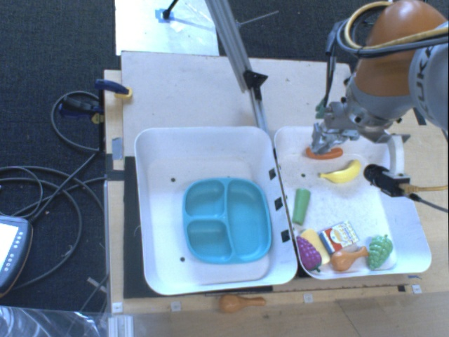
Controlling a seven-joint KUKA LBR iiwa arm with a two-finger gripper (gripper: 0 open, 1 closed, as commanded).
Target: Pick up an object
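At twelve o'clock in the right bin point(414, 255), your claw point(324, 144) is down on the orange carrot point(325, 154), touching it; I cannot tell how wide it stands. The banana point(342, 173) lies just beside, at four o'clock from the carrot. The blue tray point(226, 220) sits in the left bin point(158, 188).

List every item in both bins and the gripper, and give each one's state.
gripper: low in the right bin, over the orange piece
orange piece: flat, partly under the gripper
banana: lying loose
green stick: lying by the divider
purple grapes: lying loose
small box: flat, face up
drumstick: on its side
green grapes: lying loose
blue tray: flat in the left bin, compartments bare
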